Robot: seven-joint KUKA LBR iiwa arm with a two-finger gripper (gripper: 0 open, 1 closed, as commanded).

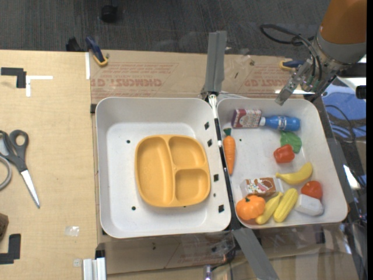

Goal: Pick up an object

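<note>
Starting at the far left, a pair of scissors (20,165) is seen lying on the bare bench, well apart from everything that matters. Next comes the left bin (111,174), where a yellow divided plate (173,170) is parked flat in the middle, three compartments, nothing in them.

Along the left wall of the right bin (256,156), just beside the divider between the bins, a toy carrot (229,151) is laid lengthwise. Further right the pile gets busy: a small carton (247,118) and a blue bottle (282,122) at the back, a red and green pepper (287,149) below them, then a banana (295,174), a little snack box (260,186), an orange (250,208) and two corn cobs (280,206) bunched at the front, with a red-and-white piece (311,198) in the corner.

The gripper (298,85) is hung over the back right rim of that bin, up in the air, and the fingers look spread with nothing between them, as far as can be made out.

So progress-wise: nothing is picked yet. A target has to be chosen, then the descent, the close and the lift are all left to do.
</note>
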